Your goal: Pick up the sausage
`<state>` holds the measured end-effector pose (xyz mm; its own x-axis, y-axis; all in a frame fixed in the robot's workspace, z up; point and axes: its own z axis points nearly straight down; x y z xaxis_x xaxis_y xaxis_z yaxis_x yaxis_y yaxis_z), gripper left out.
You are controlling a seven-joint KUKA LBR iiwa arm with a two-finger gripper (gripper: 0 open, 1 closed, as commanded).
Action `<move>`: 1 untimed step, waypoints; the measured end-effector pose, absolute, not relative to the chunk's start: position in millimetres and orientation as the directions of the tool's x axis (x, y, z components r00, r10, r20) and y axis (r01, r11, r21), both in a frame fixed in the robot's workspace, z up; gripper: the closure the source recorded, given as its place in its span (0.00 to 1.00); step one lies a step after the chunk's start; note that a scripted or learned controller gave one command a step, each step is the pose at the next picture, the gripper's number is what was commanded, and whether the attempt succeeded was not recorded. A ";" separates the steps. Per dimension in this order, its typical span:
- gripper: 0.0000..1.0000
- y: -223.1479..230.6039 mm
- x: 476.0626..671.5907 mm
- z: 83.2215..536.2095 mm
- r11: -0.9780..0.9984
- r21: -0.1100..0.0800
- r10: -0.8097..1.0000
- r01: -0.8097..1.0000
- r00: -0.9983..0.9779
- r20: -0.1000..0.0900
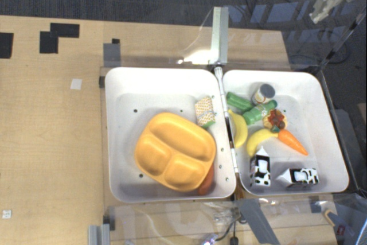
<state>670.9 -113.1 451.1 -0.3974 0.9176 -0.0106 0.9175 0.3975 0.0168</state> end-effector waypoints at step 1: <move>1.00 -111.7 672.1 464.6 0.402 0.026 0.916 0.915 -0.402 -0.017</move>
<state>672.1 -111.7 464.6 -0.4019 0.9156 -0.0166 0.9152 0.4022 0.0258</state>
